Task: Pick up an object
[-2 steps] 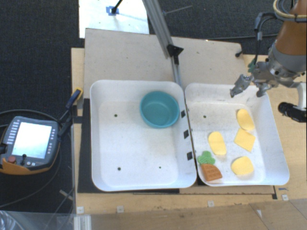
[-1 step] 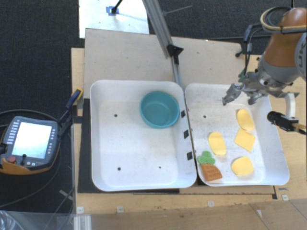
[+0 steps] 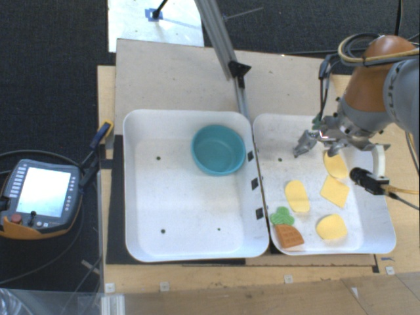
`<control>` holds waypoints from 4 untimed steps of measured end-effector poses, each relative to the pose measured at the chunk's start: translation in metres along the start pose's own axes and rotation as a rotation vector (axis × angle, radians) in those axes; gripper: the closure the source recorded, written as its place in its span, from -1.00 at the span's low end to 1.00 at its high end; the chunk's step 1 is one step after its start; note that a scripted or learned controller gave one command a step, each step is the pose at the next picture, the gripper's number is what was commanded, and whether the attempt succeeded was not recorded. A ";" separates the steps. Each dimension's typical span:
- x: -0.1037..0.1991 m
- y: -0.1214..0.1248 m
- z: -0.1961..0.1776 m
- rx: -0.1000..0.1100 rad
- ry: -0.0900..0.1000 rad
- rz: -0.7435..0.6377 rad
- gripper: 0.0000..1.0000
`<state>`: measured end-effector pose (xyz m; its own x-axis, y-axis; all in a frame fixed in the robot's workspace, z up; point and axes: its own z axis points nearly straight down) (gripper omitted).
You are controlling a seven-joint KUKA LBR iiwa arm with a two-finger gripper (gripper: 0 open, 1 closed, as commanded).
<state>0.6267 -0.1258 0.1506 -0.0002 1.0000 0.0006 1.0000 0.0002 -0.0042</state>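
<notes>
Arm (image 3: pixel 384 84) comes in from the right, orange band above the wrist, end effector (image 3: pixel 319 146) hanging over the upper part of the right bin (image 3: pixel 275 133). Its two fingers are spread apart with nothing between them; one grey finger (image 3: pixel 303 144) points left toward the bin floor, the other sits near the top yellow piece. Right bin holds the candidates: a yellow oval piece (image 3: pixel 336 165) just below the end effector, partly tucked under it; a yellow diamond-shaped slice (image 3: pixel 335 191) right beneath that; a yellow oblong piece (image 3: pixel 297 196) further left near the bin middle; a round yellow piece (image 3: pixel 331 228) near the front edge. At the front left corner of that bin sits a small green leafy thing (image 3: pixel 282 216) touching an orange block (image 3: pixel 288 236) just in front of it. Can't tell if the end effector touches the oval piece or just hovers above it. Left bin (image 3: pixel 151 222) carries a teal bowl (image 3: pixel 218 149), upright, in its back right corner near the divider. Both bins sit side by side on the table (image 3: pixel 170 71). A control pendant (image 3: pixel 39 194) with a lit screen lies off to the left on the dark floor. A grey pole (image 3: pixel 216 28) slants down from the top to the joint between the bins.
</notes>
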 end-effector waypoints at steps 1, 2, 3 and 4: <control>-0.009 -0.004 0.056 -0.001 0.000 0.001 -1.00; -0.009 -0.002 0.043 -0.006 -0.001 0.000 1.00; -0.012 -0.003 0.000 -0.008 -0.001 0.001 1.00; -0.007 0.002 -0.061 -0.010 -0.001 -0.001 1.00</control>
<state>0.6291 -0.1329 0.2119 -0.0011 1.0000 -0.0008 1.0000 0.0011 0.0062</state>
